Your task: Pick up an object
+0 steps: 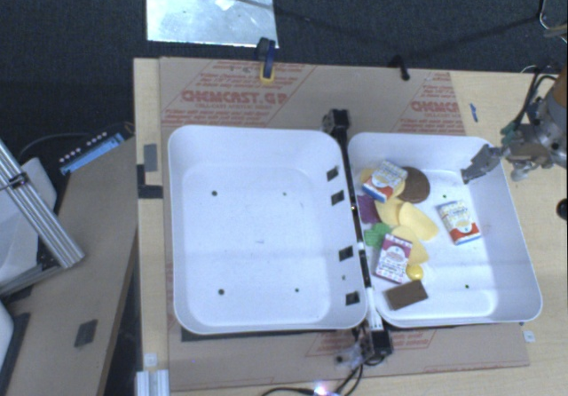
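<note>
1. The grey two-finger gripper (479, 163) hangs above the right white bin (510, 292), at its 2 o'clock corner; whether its fingers are spread or closed, I cannot tell.
2. At 7 o'clock from it, apart, lies a small white-and-red carton (458, 221).
3. At 9 o'clock lies a brown round disc (415, 185), touching a yellow pile (410, 218).

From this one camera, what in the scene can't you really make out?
- The arm: mostly cut off by the camera view's right edge.
- The green item: partly covered by the yellow pieces and the maroon packet.
- Print on the small cartons: too small to read.
- The brown disc: partly under a carton.
</note>
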Robot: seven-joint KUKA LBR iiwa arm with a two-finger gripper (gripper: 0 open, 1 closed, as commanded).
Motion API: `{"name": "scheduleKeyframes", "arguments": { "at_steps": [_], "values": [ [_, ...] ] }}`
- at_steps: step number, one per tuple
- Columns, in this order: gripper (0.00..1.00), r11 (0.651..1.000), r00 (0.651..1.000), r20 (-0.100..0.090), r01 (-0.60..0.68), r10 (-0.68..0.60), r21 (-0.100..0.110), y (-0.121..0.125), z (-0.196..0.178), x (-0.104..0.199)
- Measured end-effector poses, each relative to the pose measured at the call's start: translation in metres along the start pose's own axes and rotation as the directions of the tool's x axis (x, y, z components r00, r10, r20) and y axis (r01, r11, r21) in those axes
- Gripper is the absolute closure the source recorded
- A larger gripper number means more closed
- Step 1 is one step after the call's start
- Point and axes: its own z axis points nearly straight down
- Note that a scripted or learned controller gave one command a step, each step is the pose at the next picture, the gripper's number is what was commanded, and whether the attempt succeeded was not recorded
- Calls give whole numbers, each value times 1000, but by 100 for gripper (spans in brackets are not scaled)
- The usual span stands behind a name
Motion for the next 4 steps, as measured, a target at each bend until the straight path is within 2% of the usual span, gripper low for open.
{"name": "scheduleKeyframes", "arguments": {
  "at_steps": [1, 2, 3, 4],
  "values": [
    [0, 1000, 1000, -7, 5, -4, 13, -33, 134, 60],
    [0, 1000, 1000, 2, 5, -5, -8, 45, 149, 83],
    [0, 1000, 1000, 2, 3, -3, -5, 57, 147, 111],
    [100, 1000, 1000, 2, 4, -4, -15, 60, 132, 111]
  ]
}}
